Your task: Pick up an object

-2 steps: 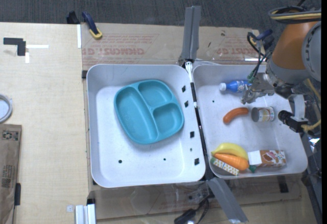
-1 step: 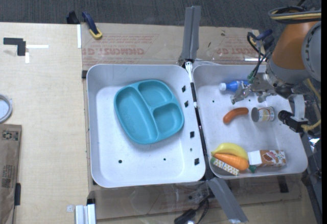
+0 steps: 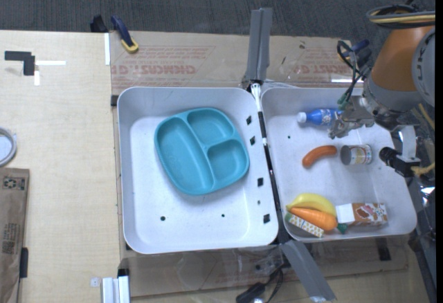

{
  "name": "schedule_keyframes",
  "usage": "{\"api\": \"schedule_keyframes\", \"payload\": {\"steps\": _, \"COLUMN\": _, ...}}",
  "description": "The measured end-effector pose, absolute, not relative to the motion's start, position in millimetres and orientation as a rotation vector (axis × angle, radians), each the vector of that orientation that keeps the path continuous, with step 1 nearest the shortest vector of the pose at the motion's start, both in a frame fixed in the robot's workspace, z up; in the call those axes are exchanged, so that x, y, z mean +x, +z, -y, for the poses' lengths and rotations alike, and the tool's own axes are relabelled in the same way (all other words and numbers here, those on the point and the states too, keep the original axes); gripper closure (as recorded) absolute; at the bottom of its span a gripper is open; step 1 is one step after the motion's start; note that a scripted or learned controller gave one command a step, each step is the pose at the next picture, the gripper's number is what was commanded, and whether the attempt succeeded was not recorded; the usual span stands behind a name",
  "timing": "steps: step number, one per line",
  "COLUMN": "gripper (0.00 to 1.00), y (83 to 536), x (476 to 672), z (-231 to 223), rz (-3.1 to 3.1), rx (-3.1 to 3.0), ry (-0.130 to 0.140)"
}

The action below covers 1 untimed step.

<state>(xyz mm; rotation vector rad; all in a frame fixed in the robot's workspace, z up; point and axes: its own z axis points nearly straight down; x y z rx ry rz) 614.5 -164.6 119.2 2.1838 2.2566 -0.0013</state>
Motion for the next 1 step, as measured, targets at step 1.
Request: {"api": "schedule_keyframes", "payload": {"steps": 1, "gripper": 0.0, "y": 119.2, "x": 614.5, "z": 164.4, "rz": -2.257, "rx": 2.184, "ry": -0.002}}
